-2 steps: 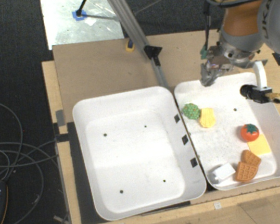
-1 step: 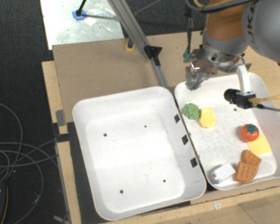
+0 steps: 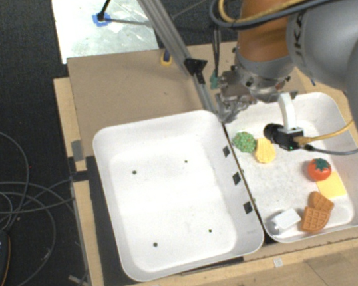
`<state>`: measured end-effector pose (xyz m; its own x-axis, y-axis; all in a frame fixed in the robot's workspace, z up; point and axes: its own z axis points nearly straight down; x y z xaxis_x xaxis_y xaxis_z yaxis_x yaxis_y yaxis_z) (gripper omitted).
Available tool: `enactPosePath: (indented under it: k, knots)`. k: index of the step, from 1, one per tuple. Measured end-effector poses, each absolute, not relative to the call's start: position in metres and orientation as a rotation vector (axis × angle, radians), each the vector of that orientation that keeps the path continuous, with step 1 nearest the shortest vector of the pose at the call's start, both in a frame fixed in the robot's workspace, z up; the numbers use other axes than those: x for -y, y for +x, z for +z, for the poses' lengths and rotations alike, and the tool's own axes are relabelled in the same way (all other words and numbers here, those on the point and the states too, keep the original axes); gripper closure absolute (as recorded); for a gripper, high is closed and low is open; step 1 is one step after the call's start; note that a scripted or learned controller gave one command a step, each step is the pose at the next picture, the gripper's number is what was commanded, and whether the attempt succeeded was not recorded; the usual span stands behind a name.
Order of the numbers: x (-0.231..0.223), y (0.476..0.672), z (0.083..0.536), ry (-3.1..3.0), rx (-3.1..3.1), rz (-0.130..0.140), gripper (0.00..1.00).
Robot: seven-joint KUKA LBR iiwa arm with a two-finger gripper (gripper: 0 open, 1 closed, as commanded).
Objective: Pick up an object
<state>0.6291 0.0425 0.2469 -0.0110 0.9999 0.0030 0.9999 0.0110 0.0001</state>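
The claw (image 3: 230, 107) hangs above the far left corner of the right bin (image 3: 286, 182); its opening state cannot be determined. A green object (image 3: 245, 141) lies near it by the bin's left edge, with a yellow object (image 3: 265, 151) just beside.

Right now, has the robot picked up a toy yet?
Done: nothing lifted yet; the green toy, yellow toy, tomato and waffle all lie in the right bin. In hand: the gripper hangs over that bin's far left corner, by the green toy. Left: grabbing and lifting one.
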Motion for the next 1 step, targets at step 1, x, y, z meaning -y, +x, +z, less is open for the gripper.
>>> enactPosePath:
  k: [1]
  knots:
    - [-0.0906, 0.6218, 0.2340, -2.208, 2.231, -0.001, 1.00]
